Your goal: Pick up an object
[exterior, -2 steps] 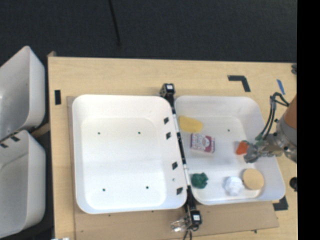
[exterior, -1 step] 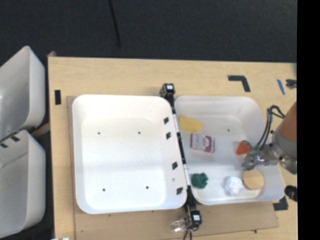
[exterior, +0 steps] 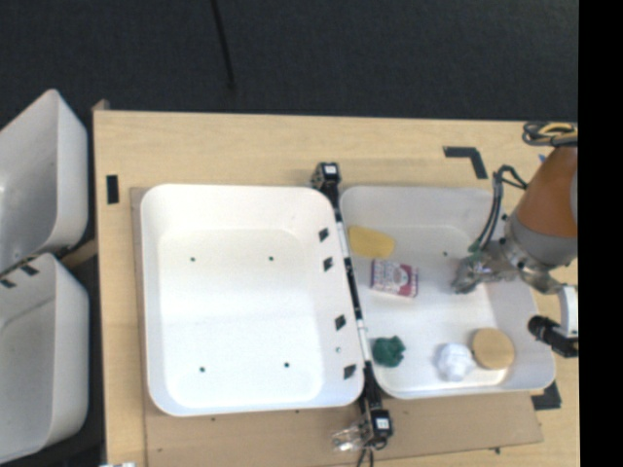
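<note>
Right bin (exterior: 428, 202), five things, one of each. Pink packet (exterior: 394, 278) just left of hand (exterior: 469, 278), long axis left-right. Yellow piece (exterior: 371, 241) up-left. Green lump (exterior: 389, 350), white wad (exterior: 453, 360), tan disc (exterior: 493, 349) below. Hand's grip: cannot tell.

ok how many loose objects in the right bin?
5: yellow piece near the divider, pink packet below it, green lump, white ball and tan disc along the front. The arm may hide more.
</note>
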